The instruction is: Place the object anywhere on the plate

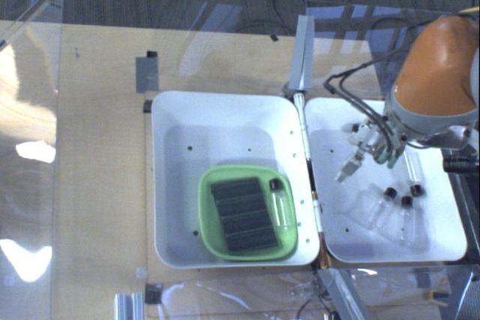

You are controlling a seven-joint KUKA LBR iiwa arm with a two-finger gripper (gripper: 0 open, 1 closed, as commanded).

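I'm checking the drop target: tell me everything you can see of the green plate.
The green plate is a rounded-square, plastic-looking dish with a raised rim. It lies flat in the left bin, toward its near edge. A dark ridged block covers its middle, and a clear bottle with a black cap lies along its right side.

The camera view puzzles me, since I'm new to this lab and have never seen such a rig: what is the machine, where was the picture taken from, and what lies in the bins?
The grey and orange shape on the right is a robot arm. Its gripper, the part that grasps, hangs over the right bin. One camera, fixed above the bench, looks down at a slant. The left bin holds a green plate. On the plate lie a dark ribbed block and a clear bottle with a black cap. More such bottles lie in the right bin. It is too unclear to say whether the gripper holds anything.
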